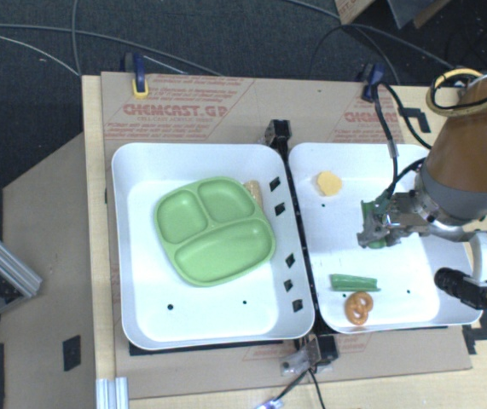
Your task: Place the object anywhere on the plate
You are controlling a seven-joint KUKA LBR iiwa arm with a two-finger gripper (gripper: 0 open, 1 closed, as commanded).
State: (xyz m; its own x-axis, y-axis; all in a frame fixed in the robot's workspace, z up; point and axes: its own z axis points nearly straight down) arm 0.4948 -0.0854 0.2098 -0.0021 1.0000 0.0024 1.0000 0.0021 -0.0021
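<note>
Two bins lie side by side: the green plate (216,230) sits in the left bin (132,254). In the right bin (414,292), the green object (353,282) lies horizontal, at 7 o'clock from the end effector (373,233); whether that is apart or together cannot be told.

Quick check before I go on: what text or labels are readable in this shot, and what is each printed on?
"CHEMCAST GP": red print on the brown protective sheet above the left bin, partly blurred.
A second red print above the right bin, probably the same word: cut by cables, too blurred to read.
Smaller red lines beneath both: too small to read.
</note>
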